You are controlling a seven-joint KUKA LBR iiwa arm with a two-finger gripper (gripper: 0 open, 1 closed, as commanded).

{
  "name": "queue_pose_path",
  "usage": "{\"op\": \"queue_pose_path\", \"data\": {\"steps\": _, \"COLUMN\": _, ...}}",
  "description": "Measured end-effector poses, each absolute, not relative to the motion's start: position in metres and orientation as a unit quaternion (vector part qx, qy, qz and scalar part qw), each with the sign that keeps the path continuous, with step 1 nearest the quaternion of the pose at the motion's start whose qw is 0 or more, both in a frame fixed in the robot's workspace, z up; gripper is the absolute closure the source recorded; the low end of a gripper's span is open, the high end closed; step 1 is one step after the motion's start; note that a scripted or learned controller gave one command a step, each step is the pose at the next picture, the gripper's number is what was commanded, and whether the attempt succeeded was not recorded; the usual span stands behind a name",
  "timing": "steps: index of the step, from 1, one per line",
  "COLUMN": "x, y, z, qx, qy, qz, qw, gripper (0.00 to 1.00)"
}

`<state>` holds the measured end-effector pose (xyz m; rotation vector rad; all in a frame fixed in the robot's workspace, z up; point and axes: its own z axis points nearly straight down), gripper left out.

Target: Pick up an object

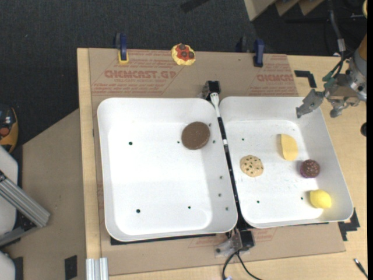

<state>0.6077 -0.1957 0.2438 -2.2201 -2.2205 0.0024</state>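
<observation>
— Which way does the yellow wedge (288,146) lie?

— Long axis runs twelve to six, the wider end toward six. It rests in the right bin (326,134), up at about one o'clock from that bin's middle, pale yellow and smooth.

— And the rest of that bin?

— A chocolate-chip cookie (252,166) at nine o'clock, round and tan with dark specks. A dark red ball (310,168) sits just below the wedge at four o'clock, and a yellow lemon (320,199) lies near the bin's five o'clock corner, its length running roughly nine to three. All four are apart from one another.

— The left bin (116,121)?

— One brown disc (195,135), flat, toward its two o'clock side, near the divider.

— Where is the gripper (322,105)?

— Over the right bin's upper right corner, at two o'clock, above the rim. Its fingers (308,104) stand spread apart, with nothing between them.

— Anything outside the bins?

— A small yellow-and-red toy (183,54) lies on the board (93,92) at twelve o'clock, between two blue clamps (121,41).
</observation>
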Motion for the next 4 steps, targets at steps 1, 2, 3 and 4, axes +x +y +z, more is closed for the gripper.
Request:
{"op": "queue_pose_path", "data": {"steps": 1, "x": 0.581, "y": -0.167, "z": 0.086, "qx": -0.707, "qy": -0.707, "qz": 0.0045, "qw": 0.010, "gripper": 0.00}}
{"op": "queue_pose_path", "data": {"steps": 2, "x": 0.619, "y": -0.216, "z": 0.082, "qx": -0.707, "qy": -0.707, "qz": -0.0009, "qw": 0.005, "gripper": 0.00}}
{"op": "queue_pose_path", "data": {"steps": 3, "x": 0.618, "y": -0.217, "z": 0.091, "qx": -0.707, "qy": -0.707, "qz": 0.0011, "qw": 0.002, "gripper": 1.00}}
{"op": "queue_pose_path", "data": {"steps": 4, "x": 0.666, "y": -0.119, "z": 0.154, "qx": -0.703, "qy": -0.711, "qz": -0.0034, "qw": -0.002, "gripper": 1.00}}
